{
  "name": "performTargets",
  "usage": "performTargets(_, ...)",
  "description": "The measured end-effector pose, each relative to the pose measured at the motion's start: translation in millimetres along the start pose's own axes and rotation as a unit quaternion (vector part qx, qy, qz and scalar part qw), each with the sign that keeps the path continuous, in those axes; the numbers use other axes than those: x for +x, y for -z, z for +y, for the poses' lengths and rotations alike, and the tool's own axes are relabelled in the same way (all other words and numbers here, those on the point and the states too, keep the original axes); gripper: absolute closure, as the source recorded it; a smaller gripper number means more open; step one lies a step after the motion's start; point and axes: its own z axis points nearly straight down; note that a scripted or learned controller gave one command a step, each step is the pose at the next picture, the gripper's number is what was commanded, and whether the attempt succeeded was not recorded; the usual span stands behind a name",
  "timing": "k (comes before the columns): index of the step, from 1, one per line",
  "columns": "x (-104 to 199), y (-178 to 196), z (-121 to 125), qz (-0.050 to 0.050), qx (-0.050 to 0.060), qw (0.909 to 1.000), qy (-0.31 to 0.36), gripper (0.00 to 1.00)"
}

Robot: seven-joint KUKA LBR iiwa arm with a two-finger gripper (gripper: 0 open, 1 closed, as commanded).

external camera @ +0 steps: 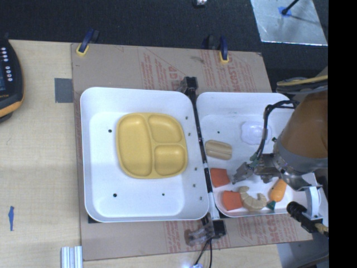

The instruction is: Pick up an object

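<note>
The gripper [248, 172] hangs open over the right bin [234, 108], holding nothing; a yellow plate [150, 145] sits in the left bin [100, 205].

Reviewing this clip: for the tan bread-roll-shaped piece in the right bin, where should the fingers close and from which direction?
Probably across the short width of the tan roll, at its middle, coming straight down from above. It lies flat with its long axis left-right, so the fingers would close on its near and far long sides. There is bare floor of the right bin beyond it, and a small gap before the orange block on the near side.
</note>
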Motion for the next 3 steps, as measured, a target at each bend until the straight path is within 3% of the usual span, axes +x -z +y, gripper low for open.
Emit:
performTargets(1, 112.0, 119.4, 6.1, -0.002, -0.016, 0.9999, 0.006, 0.00)
performTargets(2, 71.2, 56.7, 57.0, -0.005, -0.010, 0.9999, -0.002, 0.00)
performTargets(3, 44.2, 61.9, 116.8, -0.005, -0.013, 0.9999, -0.001, 0.00)
